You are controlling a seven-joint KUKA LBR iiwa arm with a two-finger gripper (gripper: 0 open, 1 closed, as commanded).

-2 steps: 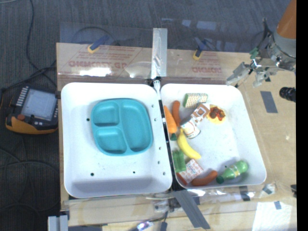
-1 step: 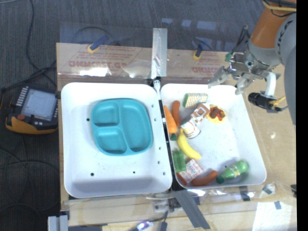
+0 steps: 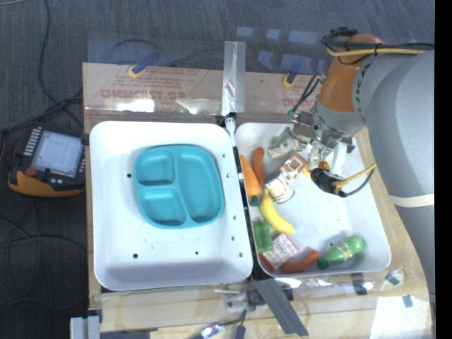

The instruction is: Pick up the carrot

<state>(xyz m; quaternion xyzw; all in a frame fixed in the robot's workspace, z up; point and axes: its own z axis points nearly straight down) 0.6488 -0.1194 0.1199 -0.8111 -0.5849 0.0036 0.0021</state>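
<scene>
Carrot (image 3: 248,177) lies untouched along the right bin's (image 3: 367,210) left wall, beside the banana (image 3: 275,216). Your hand (image 3: 305,141) hovers near the far end, approaching; grip state I cannot tell. Next, you must shift left and descend.

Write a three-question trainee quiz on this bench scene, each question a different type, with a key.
1. True or false: the carrot lies in the same bin as the blue tray.
2. Which item lies directly below the carrot in the camera view? A) banana B) green bottle C) handheld pendant
3. Fill in: the end effector hovers over the ____ bin.

Key: 1 false; 2 A; 3 right, at its upper part, apart from the carrot.
</scene>
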